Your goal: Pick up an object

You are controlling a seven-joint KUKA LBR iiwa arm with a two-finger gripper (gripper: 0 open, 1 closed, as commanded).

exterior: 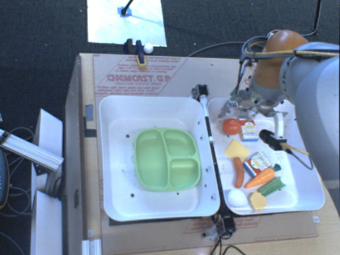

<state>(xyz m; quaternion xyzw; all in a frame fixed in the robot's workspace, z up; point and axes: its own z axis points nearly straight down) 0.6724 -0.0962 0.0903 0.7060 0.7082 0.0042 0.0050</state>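
A light green plastic divided tray [167,159] lies in the middle of the left white bin [119,126]. Right of this tray, across the divider, the right white bin [305,193] holds a round red tomato toy [231,126], a yellow cheese wedge [237,149], an orange carrot with green top [261,178] and a white egg [237,198]. The grey arm's gripper [245,104] hangs just above the tomato, at the bin's far end.

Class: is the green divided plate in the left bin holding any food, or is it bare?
Bare. The green divided plate lies flat, all its compartments showing plain green.
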